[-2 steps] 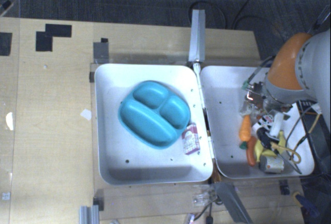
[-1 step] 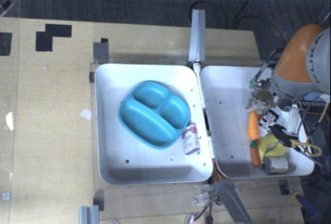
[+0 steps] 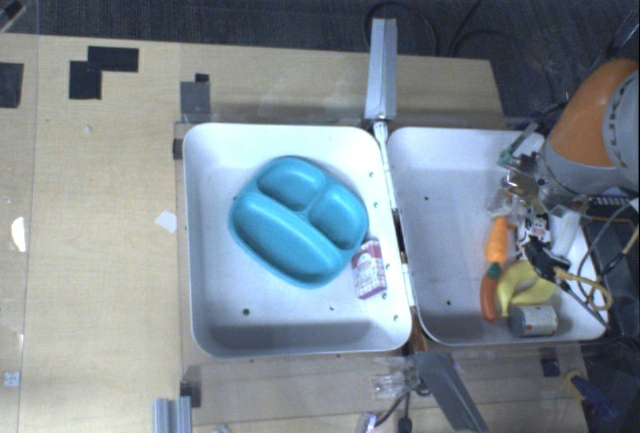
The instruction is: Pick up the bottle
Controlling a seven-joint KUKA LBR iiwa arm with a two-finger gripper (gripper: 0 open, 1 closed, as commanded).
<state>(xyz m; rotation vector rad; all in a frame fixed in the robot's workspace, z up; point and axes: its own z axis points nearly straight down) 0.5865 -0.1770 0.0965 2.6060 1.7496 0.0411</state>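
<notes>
The bottle (image 3: 369, 268) is small, with a pink and red label. It lies on its side in the left bin (image 3: 215, 321), near that bin's right wall and against the lower right edge of a blue divided plate (image 3: 299, 218). My gripper (image 3: 522, 204) hangs over the right side of the right bin (image 3: 440, 221), below the arm's orange band (image 3: 588, 126). It is well to the right of the bottle, with the wall between the bins in between. Nothing of the bottle is near it.
An orange carrot-like piece (image 3: 497, 239), a yellow toy (image 3: 526, 283), a second orange piece (image 3: 488, 297) and a grey can (image 3: 533, 319) crowd the right bin's lower right corner, just below the gripper. Cables trail at the right edge.
</notes>
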